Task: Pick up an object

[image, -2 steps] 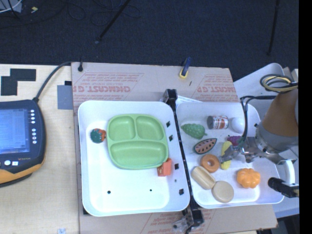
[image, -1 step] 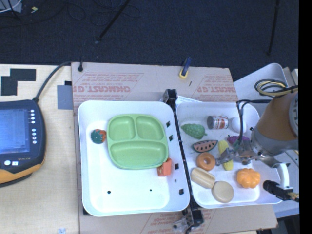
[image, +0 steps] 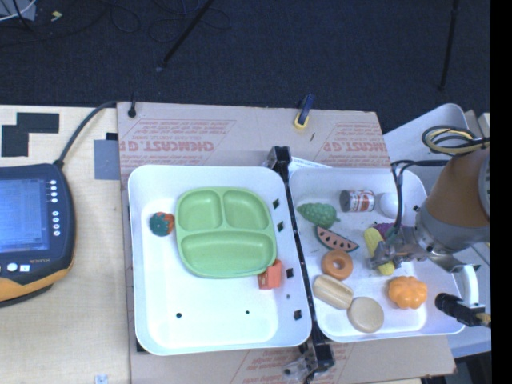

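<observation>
Far left on worktop (image: 88, 214): teach pendant (image: 32, 230), dark screen, orange-yellow casing, cable running up to the rear.

Left bin (image: 160, 318), shallow white plastic w/ rounded corners: small ball (image: 162, 223), teal w/ orange-red patch, near left wall; green tray (image: 225, 231), smooth plastic, 3 compartments (2 small at rear, 1 long at front), sits mid-bin; orange-red block (image: 272, 276), boxy, touching tray's front-right corner. Both bins rest on brown cardboard sheet (image: 208, 138) w/ red print; blue-yellow clamp (image: 303, 112) at its rear edge.

Right bin (image: 416, 320), same white plastic, holds toy food: green bumpy leafy piece (image: 318, 213) near left wall; watermelon slice (image: 336, 238), red w/ dark rind, just in front of it; donut (image: 337, 265), orange-brown ring; bread roll (image: 331, 291), tan, oblong; pale round disc (image: 367, 314), beige, just beside roll; small can (image: 357, 201), metallic w/ red label, lying on its side at rear; yellow corn-like piece (image: 374, 238) & purple piece (image: 386, 230) close together mid-right; orange pumpkin (image: 407, 292), ribbed, front right.

Arm (image: 456, 198) comes in from right, orange band visible. End effector (image: 390, 256) sits low in right bin, over/against yellow & purple pieces, just behind pumpkin. Too small/cluttered to see finger spread or any grasp – cannot tell.
</observation>
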